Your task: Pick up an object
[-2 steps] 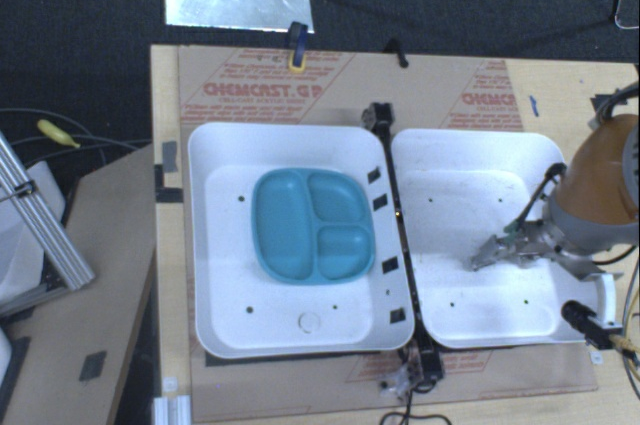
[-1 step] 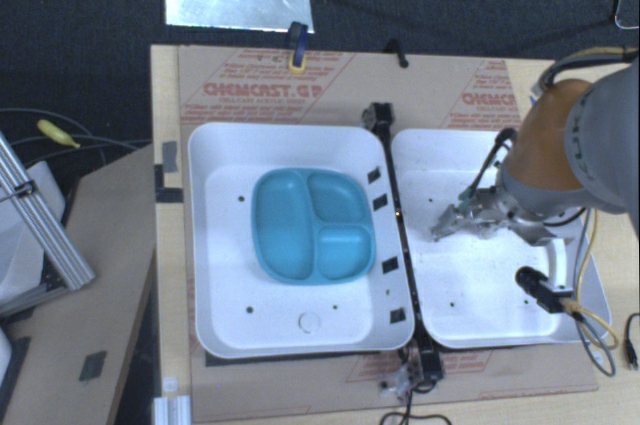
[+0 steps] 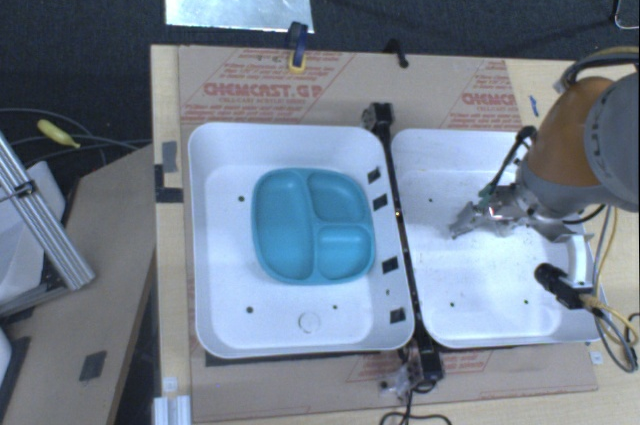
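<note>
Your claw [image 3: 462,225] sits low in the right bin [image 3: 440,313], pointing left; you cannot tell how it is set, and nothing shows in it. The nearest thing to pick is the blue plate [image 3: 310,225], lying flat in the left bin [image 3: 230,313], across the divider to the claw's left.

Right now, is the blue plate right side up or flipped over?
Right side up. The blue plate lies flat in the left bin, its three hollow compartments facing up.

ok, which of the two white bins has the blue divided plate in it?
The left bin: the blue plate sits in its middle. The gripper is over the right bin.
</note>
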You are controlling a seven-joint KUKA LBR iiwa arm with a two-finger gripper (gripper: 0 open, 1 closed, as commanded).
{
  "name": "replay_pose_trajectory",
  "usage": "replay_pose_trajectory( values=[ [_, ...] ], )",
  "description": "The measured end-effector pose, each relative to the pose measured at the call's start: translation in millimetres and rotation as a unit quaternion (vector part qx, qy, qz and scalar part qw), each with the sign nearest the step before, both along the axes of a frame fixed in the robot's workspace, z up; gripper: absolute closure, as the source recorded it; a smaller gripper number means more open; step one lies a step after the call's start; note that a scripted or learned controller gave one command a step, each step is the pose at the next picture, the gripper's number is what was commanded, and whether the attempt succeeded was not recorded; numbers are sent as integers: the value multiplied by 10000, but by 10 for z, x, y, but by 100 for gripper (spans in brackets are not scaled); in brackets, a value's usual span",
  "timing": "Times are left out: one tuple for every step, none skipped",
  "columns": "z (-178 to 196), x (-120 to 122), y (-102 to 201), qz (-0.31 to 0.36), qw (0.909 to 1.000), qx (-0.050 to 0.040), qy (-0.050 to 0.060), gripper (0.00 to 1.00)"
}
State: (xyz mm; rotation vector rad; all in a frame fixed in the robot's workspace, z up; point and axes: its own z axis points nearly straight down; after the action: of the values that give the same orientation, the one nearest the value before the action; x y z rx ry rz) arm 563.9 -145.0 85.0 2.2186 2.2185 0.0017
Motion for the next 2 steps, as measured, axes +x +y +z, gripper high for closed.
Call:
replay_pose_trajectory(
  values=[
    [-8, -250, -277, -9, 10000, 4, 22, 0],
    [-4, -369, -642, -11, 10000, 0, 14, 0]
  ],
)
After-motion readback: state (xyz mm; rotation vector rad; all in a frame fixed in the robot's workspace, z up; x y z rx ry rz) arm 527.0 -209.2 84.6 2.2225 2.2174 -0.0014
